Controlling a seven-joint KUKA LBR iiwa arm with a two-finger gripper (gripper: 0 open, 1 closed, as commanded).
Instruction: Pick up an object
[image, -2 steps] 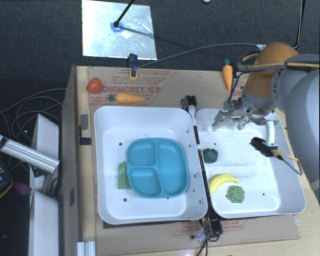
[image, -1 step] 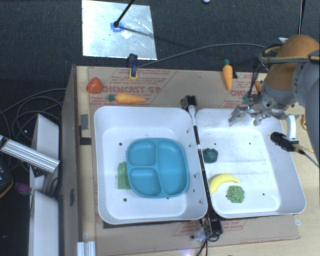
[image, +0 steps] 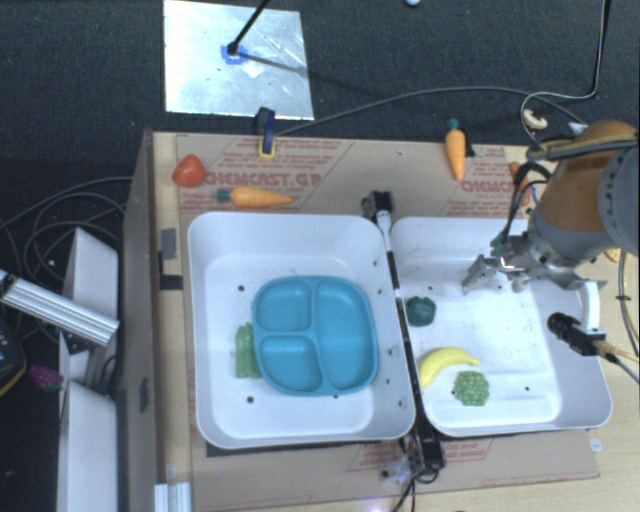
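Nearest in the right bin (image: 575, 410) lies a green broccoli piece (image: 471, 388), touching or just beside the yellow banana (image: 445, 362) on its left. Further back, close to the divider, sits a dark green lump (image: 421, 311). These three are my candidates. My gripper (image: 492, 270) hangs over the bare far part of this bin, well apart from all of them; my fingers appear spread, with nothing between them. The left bin (image: 215, 330) holds a blue sectioned plate (image: 315, 335) and a green piece (image: 245, 352) at its left edge. On the far cardboard lie two carrots (image: 258, 197) (image: 456, 152). Risk, in my judgement: descending from here closes on bare floor; the banana and broccoli lie so near that a grasp may nudge one aside.
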